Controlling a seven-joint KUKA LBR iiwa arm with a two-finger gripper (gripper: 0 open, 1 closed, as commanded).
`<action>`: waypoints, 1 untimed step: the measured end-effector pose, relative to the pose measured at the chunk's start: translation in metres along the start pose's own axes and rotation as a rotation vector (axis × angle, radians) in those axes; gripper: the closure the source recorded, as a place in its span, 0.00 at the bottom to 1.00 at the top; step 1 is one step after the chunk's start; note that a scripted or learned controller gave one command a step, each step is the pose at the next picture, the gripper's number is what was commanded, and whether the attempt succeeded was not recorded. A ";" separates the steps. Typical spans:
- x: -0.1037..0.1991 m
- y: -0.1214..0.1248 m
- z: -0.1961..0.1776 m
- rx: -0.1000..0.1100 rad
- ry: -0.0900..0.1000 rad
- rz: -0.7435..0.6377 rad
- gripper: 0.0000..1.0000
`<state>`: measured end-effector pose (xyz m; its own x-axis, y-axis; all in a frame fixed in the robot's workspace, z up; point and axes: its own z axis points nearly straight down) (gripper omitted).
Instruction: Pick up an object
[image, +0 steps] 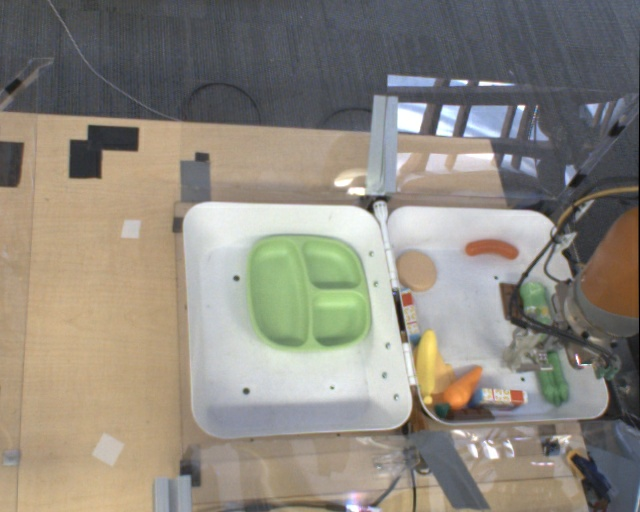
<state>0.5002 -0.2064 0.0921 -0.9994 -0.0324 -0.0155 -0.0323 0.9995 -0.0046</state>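
Overhead, the camera view shows the arm's gripper (530, 345) lowered into the right bin (455, 320), over a green object (551, 383) near the bin's right wall; whether its claw is apart or together I cannot tell. Elsewhere in that bin lie a red sausage (491, 248), a tan disc (417, 270), a banana (427, 362) and a carrot (461, 386). A green divided plate (306, 291) sits in the left bin (215, 390).

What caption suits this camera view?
Gripper low over green toy in the right bin; green tray sits left.
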 end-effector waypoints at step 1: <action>0.001 0.000 0.001 0.000 0.002 -0.001 0.00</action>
<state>0.4995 -0.2064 0.0908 -0.9994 -0.0334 -0.0133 -0.0333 0.9994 -0.0042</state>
